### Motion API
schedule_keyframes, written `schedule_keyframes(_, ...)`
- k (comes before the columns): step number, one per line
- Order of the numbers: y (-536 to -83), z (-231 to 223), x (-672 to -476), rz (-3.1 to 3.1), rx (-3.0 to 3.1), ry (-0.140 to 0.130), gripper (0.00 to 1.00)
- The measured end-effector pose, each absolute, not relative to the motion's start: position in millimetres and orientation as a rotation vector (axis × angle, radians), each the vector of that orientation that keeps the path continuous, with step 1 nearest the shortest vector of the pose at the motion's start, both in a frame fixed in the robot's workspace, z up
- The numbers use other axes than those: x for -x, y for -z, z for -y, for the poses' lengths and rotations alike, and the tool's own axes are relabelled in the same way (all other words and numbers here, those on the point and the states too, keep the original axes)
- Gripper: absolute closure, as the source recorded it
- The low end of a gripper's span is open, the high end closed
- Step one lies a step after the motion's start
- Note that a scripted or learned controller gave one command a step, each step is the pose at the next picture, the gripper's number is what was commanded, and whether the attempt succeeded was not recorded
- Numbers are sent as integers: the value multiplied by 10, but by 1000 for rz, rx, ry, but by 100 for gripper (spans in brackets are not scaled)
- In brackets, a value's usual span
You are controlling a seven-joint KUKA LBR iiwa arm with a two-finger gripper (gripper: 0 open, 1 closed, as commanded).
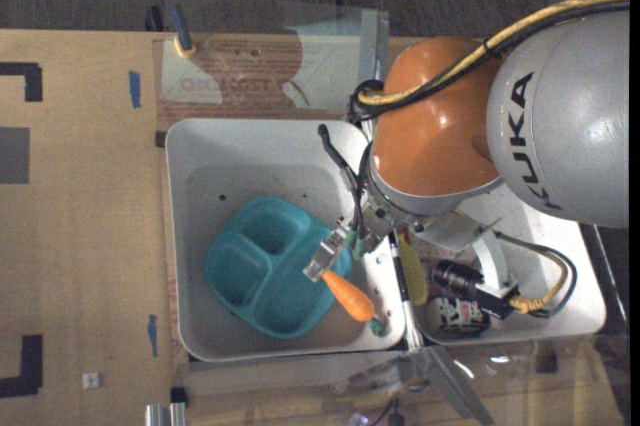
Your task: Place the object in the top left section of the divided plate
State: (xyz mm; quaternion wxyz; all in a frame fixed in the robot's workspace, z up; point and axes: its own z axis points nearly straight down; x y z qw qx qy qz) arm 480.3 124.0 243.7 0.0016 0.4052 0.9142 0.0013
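Observation:
A teal divided plate (pixel 262 266) lies tilted in the left bin (pixel 200 214), and its sections hold nothing. An orange toy carrot (pixel 347 295) with a green stem end rests across the plate's lower right rim, pointing toward the bin's near right corner. My gripper (pixel 327 257) hangs over the plate's right edge, with its silvery tip right at the carrot's upper end. The big grey and orange wrist hides the gripper's upper part and much of the right bin.
The right bin (pixel 585 304) holds a yellow-green elongated item (pixel 411 276) beside the dividing wall and a small black-and-white object (pixel 456 313). The left bin's wall runs close to the carrot. A wooden bench top (pixel 80 214) stretches to the left.

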Motion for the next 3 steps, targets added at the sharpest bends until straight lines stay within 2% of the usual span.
schedule_keyframes(1, -2537, -1237, -4815, -2865, -1274, -8, 100)
schedule_keyframes(2, -2111, -947, -4798, -2933, -1126, -1, 100)
schedule_keyframes(3, -2639, -1971, -4881, -3016, -866, -5, 100)
